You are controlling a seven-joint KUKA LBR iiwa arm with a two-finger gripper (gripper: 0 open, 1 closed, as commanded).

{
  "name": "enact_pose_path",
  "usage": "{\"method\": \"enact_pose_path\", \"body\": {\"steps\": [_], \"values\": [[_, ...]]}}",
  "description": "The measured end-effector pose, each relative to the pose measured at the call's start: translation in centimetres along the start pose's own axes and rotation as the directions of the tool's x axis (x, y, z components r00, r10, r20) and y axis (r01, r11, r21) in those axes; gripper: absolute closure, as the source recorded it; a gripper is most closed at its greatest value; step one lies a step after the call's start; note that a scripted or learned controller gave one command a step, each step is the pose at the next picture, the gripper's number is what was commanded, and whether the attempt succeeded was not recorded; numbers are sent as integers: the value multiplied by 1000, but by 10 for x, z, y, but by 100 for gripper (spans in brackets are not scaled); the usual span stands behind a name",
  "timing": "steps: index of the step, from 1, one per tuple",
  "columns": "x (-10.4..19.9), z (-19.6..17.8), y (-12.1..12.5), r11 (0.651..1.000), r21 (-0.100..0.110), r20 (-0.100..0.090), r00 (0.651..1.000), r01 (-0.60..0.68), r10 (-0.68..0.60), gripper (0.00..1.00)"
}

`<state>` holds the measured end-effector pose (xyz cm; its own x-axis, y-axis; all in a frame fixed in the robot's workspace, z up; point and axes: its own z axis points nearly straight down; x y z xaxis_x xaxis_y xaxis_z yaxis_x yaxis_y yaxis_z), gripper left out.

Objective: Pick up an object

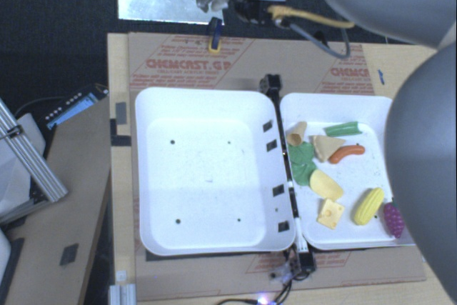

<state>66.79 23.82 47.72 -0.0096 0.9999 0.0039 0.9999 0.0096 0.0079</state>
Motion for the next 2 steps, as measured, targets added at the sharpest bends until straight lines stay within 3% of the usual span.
{"method": "enact_pose_path", "body": {"steps": [1, 2], "values": [[-52, 46, 0, 1000, 10, 6, 1000, -12, 12, 100], [-6, -13, 0, 1000, 0, 1, 1000, -2, 2, 100]]}}
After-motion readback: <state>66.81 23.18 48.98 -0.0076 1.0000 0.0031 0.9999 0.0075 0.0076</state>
